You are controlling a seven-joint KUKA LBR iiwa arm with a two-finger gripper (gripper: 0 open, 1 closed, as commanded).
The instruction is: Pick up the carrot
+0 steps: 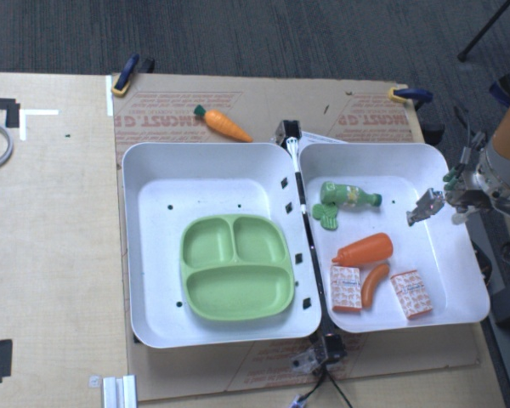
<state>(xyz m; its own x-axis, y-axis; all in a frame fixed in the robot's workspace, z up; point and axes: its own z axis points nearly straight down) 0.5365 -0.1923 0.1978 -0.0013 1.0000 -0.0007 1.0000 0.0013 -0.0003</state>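
Two small cartons [346,288] are lying at the lower edge of the right bin [459,308], beside a sausage [373,284] and a red pepper [365,248]. At right of frame the gripper [438,204] is hovering, fingers parted and holding nothing. Outside both bins, the carrot [224,124] is resting on cardboard [263,109] at upper centre; the orange-red pepper is risking a mistaken grab. Crossing the left bin [144,253] wall is needing height, though open room is surrounding the carrot.

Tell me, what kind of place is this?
Probably a robot lab bench: a gripper reaches over two white bins, a toy carrot lies on clamped cardboard, and carpet lies beyond.
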